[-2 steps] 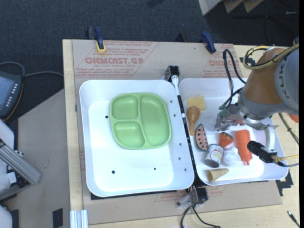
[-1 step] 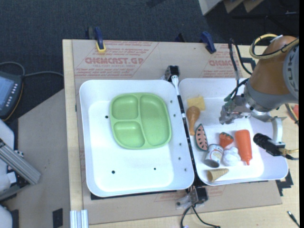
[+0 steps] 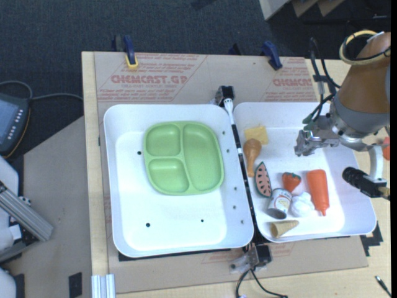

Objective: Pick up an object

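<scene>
My gripper (image 3: 306, 146) hangs over the right bin (image 3: 347, 223), above its upper middle part, with nothing seen between its fingers. Below it lie toy foods: an orange carrot (image 3: 319, 190), a red strawberry (image 3: 291, 180), a watermelon slice (image 3: 263, 179), a small can (image 3: 280, 202), a white round piece (image 3: 303, 206) and a tan cone (image 3: 283, 228). Near the bin's left wall sit a yellow cheese wedge (image 3: 256, 133) and a brown drumstick-like piece (image 3: 251, 153). The gripper stands right of the cheese and above the carrot and strawberry.
The left bin (image 3: 124, 228) holds a green divided plate (image 3: 183, 158). A black-and-white divider (image 3: 237, 146) runs between the bins. The arm's orange band (image 3: 366, 79) rises at the right edge. Blue clamps (image 3: 129, 49) grip the board's far edge.
</scene>
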`<state>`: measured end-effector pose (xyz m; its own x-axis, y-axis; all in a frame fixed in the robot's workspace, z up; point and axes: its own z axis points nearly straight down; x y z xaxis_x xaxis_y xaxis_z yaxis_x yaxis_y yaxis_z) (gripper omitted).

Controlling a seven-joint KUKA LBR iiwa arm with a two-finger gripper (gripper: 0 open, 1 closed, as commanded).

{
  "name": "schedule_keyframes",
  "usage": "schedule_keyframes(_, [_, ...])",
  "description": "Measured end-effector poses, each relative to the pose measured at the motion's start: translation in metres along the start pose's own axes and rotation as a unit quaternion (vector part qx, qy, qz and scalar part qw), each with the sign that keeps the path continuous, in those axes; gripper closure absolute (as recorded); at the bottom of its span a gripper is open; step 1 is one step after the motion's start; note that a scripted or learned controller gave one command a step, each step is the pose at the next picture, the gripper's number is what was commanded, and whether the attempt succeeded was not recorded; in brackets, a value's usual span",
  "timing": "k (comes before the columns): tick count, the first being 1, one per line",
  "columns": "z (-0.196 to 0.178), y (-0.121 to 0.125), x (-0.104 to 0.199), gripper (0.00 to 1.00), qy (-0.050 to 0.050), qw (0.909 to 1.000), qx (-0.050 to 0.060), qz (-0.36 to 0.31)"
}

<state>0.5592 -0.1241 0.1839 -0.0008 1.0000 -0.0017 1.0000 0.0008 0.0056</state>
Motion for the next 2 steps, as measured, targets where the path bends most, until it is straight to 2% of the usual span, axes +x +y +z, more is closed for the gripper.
schedule_keyframes(1, [-0.044,0.002,0.0,1.0,0.0,1.0,-0.001,0.0])
schedule_keyframes(2, [-0.035,-0.002,0.049,1.0,0.002,1.0,0.004,-0.002])
